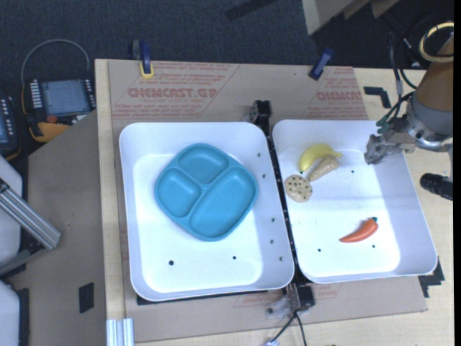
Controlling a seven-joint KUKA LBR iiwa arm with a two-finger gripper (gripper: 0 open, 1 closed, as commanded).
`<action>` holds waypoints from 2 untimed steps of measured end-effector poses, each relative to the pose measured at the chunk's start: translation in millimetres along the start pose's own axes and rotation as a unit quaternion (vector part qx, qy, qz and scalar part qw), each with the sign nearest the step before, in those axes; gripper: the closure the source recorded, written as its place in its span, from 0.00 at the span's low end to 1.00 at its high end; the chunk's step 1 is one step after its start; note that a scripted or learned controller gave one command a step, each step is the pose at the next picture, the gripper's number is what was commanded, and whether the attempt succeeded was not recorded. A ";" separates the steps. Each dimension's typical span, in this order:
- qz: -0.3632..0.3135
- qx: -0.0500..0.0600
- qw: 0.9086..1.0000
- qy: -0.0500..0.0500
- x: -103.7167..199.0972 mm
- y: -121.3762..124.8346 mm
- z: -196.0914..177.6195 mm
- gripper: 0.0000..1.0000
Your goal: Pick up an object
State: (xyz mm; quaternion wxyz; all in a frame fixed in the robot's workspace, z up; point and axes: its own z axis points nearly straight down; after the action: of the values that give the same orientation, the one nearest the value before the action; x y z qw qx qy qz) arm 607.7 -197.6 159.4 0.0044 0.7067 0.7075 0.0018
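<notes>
Even, bright light from overhead; my white bins [403, 265] glare almost featureless, shadows beneath things stay faint. At twelve o'clock the floor sits dim. Everything looks slightly soft.

Overhead, slanted over both bins [137, 215]

Arm [436, 99] cut off at frame edge, 3 o'clock; gripper [376, 150] finger state indeterminate; banana [317, 155] partly overlapped.

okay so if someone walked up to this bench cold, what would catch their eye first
Probably the big blue divided plate, sitting alone in the middle of the left bin. Next, the right bin: a yellow banana and a round cookie near its upper left, a red chili pepper lower down, the tool hovering over its upper right corner.
</notes>
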 end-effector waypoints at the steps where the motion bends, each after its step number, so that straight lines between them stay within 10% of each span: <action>1: 0.000 0.001 1.000 0.000 2.1 -5.5 -48.0 1.00; 2: 0.000 0.002 1.000 0.001 1.8 -4.4 -62.5 1.00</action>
State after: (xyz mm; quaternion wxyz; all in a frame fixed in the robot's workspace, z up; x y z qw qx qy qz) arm 602.7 -195.6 221.9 0.0025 0.7068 0.7074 0.0010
